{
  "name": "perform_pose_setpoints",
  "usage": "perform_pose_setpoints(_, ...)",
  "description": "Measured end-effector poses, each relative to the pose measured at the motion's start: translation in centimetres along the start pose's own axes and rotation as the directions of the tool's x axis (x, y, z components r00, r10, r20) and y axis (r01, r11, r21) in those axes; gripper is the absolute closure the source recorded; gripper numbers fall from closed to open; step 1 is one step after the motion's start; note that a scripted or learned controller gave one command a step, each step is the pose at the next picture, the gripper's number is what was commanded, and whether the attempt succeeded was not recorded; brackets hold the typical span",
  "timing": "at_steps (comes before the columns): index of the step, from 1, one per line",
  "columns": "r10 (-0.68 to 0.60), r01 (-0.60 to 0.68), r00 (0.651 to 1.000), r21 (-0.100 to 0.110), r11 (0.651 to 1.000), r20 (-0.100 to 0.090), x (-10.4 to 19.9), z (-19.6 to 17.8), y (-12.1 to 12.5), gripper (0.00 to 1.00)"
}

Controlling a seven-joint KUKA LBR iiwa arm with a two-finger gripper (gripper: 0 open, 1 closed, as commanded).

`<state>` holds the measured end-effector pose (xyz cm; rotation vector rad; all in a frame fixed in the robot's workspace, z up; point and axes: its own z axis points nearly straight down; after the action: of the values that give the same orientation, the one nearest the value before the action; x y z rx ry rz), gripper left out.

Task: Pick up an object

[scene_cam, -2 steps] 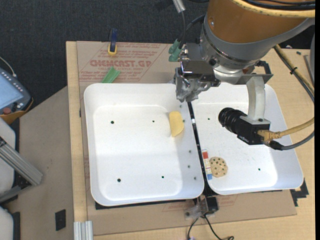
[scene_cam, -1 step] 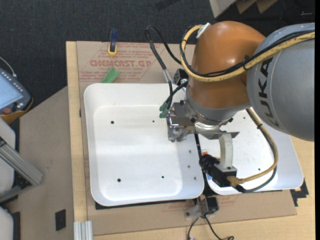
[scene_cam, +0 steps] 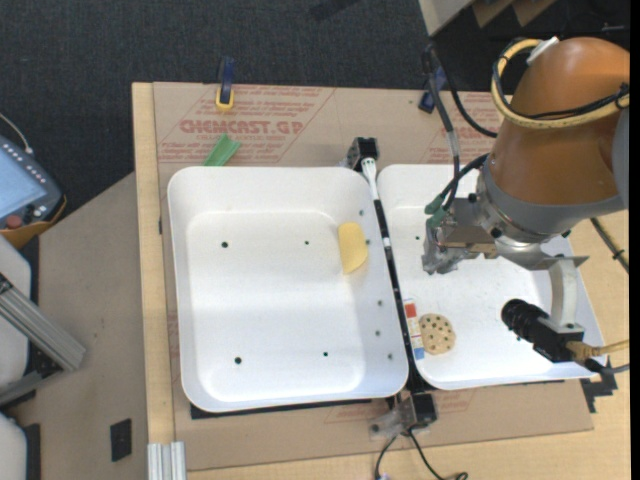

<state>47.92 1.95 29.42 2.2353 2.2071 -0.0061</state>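
Far corner of the right bin (scene_cam: 480,313), unseen beneath the arm (scene_cam: 555,118)

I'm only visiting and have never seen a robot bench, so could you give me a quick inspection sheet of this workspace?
Surface: left bin and right bin, both white, side by side on a cardboard sheet.
Job's things: yellow piece in the left bin by its right wall; speckled disc and red-and-white item in the right bin.
Clutter: green strip and clamp on the sheet behind the left bin.
Grippers: gripper over the right bin, apart from the disc.
Cables: black cable by the arm.
Surroundings: dark floor; blue screen at left.
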Motion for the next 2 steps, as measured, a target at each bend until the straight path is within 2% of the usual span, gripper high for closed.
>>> perform_pose_setpoints(1, -0.020, 0.020, 1.000, -0.012, 1.000, -0.006, 7.1, -7.5, 0.0, 1.00)
perform_pose_setpoints(2, -0.009, 0.009, 1.000, -0.006, 1.000, -0.002, 4.0, -6.7, 4.1, 1.00)
